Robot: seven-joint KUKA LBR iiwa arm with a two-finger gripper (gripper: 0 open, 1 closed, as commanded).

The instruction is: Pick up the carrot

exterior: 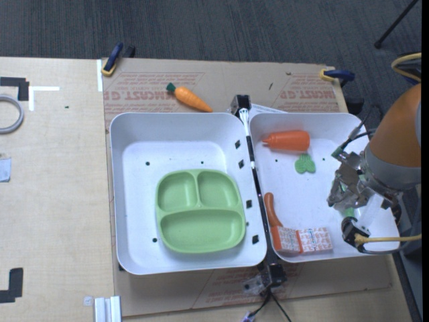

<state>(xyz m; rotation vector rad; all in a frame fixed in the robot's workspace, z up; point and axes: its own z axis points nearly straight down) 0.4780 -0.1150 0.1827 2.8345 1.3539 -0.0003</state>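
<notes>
Orange is my target: the thick carrot lies on its side at the far-left end of the right bin, well apart from my gripper, which hangs at that bin's right wall. I cannot tell whether my gripper is released or clenched, and nothing is visibly held. I judge the best approach is to cross the bin, line up across the carrot's width and come down at its middle, clear of the green leaf nearby.

Counted: two white bins, the other being the left bin, one green divided plate, two carrots, the second a small carrot outside the right bin's far-left corner, one sausage, one packet and one leaf.
</notes>
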